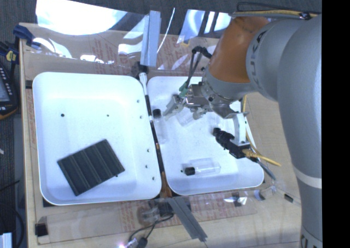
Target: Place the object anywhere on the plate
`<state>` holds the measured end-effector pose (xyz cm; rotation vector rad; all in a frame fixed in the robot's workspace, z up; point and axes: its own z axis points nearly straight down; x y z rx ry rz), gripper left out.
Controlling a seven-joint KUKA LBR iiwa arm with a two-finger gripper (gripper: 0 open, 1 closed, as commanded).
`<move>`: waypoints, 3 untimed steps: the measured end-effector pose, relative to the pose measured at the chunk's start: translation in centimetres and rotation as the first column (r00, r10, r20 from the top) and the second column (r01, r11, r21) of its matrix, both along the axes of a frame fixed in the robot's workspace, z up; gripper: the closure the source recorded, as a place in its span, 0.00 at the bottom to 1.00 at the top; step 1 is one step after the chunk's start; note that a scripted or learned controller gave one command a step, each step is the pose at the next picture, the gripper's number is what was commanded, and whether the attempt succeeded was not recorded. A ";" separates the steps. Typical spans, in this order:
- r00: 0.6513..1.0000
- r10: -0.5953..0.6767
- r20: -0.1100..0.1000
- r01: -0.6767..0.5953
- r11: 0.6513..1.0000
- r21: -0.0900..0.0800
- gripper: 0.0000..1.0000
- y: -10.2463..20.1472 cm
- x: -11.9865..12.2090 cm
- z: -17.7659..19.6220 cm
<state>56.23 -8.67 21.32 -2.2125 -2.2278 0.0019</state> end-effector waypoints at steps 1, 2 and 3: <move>0.996 0.095 -0.001 -0.095 0.996 0.001 1.00 6.1 -7.1 2.5; 0.997 0.077 -0.004 -0.077 0.997 -0.002 1.00 15.9 -8.7 -1.9; 0.995 0.100 0.005 -0.100 0.995 0.001 1.00 24.1 -8.5 -11.9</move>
